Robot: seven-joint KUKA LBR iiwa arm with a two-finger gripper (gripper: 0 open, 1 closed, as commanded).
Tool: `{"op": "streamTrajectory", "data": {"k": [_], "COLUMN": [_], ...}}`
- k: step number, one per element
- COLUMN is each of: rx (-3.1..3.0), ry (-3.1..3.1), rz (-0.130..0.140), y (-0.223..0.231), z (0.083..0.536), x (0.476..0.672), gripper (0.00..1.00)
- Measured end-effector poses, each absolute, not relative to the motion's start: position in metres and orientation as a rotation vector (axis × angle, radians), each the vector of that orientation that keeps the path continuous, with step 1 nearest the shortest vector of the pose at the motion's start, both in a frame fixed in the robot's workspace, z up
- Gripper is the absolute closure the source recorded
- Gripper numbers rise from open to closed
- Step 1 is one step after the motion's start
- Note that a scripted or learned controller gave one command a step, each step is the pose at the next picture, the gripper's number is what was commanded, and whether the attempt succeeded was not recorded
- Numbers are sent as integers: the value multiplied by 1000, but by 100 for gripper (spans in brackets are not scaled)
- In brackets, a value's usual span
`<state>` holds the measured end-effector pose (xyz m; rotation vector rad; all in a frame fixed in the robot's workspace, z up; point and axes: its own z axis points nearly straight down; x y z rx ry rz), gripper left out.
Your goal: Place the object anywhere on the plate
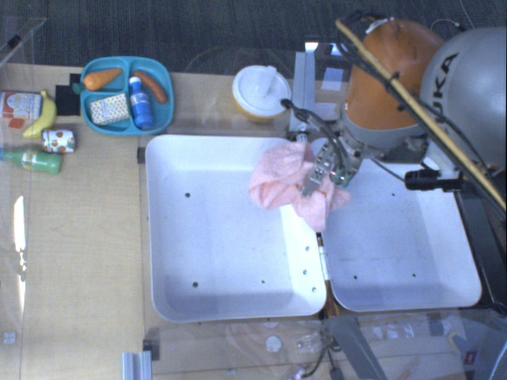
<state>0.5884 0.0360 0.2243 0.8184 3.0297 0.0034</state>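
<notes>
A crumpled pink cloth (277, 182) lies bunched over the divider between the two white bins, mostly at the upper right corner of the left bin (214, 252). My gripper (315, 179) is down on the cloth's right part, with fabric bulging around it on both sides. The blue divided plate (162, 81) sits on the bench at the upper left, well away from the gripper. It holds a toy carrot, a small blue bottle, a sausage and a cracker-like piece.
A yellow bowl with a white lid (260, 92) stands behind the left bin. A banana (41, 117), a small can (58, 140), a green bottle (32, 161) and a box (17, 108) lie at the far left. The right bin (412, 267) lies under the arm.
</notes>
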Motion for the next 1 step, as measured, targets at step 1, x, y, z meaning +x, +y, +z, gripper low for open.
{"op": "streamTrajectory", "data": {"k": [1], "rx": [197], "ry": [3131], "rz": [4], "y": [79], "z": [230], "x": [584], "gripper": [100]}}
